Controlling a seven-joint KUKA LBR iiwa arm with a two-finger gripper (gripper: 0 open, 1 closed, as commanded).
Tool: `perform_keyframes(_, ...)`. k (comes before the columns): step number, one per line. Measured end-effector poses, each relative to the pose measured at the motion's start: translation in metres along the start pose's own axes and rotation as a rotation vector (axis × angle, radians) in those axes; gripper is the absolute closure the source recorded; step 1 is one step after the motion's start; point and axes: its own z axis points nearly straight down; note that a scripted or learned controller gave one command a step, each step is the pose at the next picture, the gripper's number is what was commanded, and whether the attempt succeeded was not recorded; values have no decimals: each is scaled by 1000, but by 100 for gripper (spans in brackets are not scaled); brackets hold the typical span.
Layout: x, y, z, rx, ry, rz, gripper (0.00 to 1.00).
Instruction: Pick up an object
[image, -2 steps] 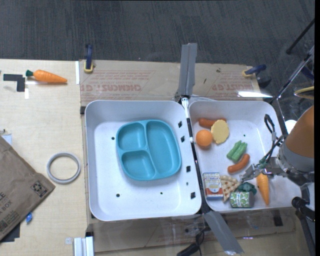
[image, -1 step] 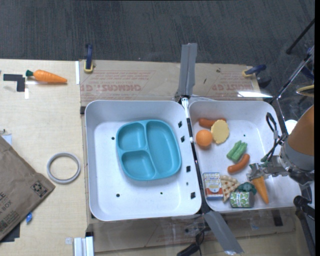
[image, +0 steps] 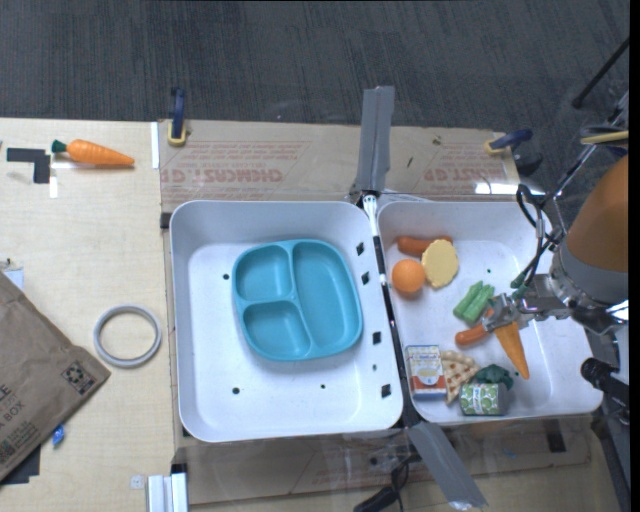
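Camera view: looking down at a slant on my counter (image: 90, 250) and its two white bins.
Arm: I reach in from the right, low over the right bin (image: 560, 400).
End effector (image: 503, 318): down among the toy food; whether it is open or closed I cannot tell.
Carrot (image: 513, 347): orange, just beside my tip, pointing away toward the bin's near side.
Green pieces (image: 474, 300): close to my tip, on its left.
Orange ball (image: 407, 276): touching a yellow piece (image: 440, 263).
Small carton (image: 425, 368): near the bin's front edge.
Left bin (image: 200, 400): holds a blue divided plate (image: 297, 298).
Outside the bins: a second carrot (image: 92, 153) and a tape ring (image: 127, 334).
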Motion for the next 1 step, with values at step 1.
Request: perform_keyframes(1, 62, 50, -23, 2, -1, 160, 100)
